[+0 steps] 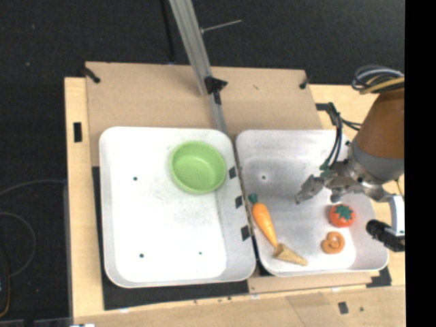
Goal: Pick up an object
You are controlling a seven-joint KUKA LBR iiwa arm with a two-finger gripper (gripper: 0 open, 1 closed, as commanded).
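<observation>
In the right bin (286, 148), a toy carrot (264, 223) lies along the left wall with its green top pointing away. A tan wedge (291, 255) rests at the carrot's near tip. A red tomato (342, 215) and an orange pretzel-shaped piece (333, 242) sit at the near right. My gripper (321, 194) hangs over the bin's middle right, just up and left of the tomato. Its fingers are spread, so it is open with nothing between them. A green bowl (198, 167) stands in the left bin (136, 251), near its far right corner.
A grey metal post (194, 46) slants down from the top to the gap between the bins. Cables (375, 77) loop behind the arm at the right. Bare bin floor lies between the carrot and the tomato.
</observation>
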